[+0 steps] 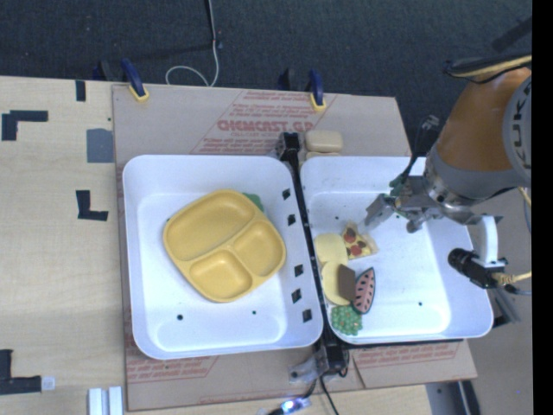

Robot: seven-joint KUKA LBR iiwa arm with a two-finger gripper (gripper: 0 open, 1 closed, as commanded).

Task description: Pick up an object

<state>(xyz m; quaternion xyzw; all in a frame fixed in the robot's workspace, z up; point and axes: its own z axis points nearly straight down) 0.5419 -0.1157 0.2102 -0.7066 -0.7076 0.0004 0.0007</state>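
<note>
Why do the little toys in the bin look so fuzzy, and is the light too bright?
In the camera view the whole picture is soft and coarse, so the small toy foods blur into blobs; the yellow tray stays easy to read. The white bins look evenly bright, with only faint shadows along their walls and no harsh glare. The gripper is smeared too, its fingers hard to make out.
</note>
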